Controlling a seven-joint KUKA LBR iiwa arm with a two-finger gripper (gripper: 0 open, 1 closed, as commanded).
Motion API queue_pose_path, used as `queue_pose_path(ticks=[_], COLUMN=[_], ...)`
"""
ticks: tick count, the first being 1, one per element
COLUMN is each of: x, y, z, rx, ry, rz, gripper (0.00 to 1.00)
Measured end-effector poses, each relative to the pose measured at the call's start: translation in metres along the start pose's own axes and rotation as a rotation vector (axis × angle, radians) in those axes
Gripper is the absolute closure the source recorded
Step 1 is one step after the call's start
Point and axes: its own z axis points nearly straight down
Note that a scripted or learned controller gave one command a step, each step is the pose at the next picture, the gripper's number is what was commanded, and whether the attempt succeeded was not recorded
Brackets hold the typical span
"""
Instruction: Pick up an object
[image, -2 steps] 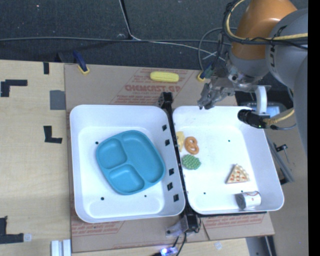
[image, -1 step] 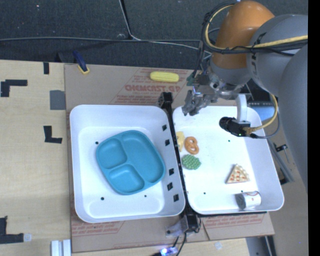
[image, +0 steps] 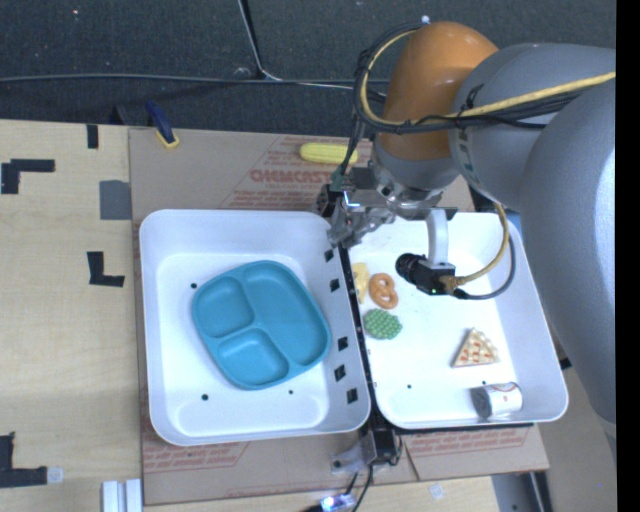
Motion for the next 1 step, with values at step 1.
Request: queue_pose_path(ticks=[1], x=[0.0497], y=[-0.0090], z=[0.0154], rx=[-0.001], ry=[0.000], rz=[0.000], gripper=[1.00])
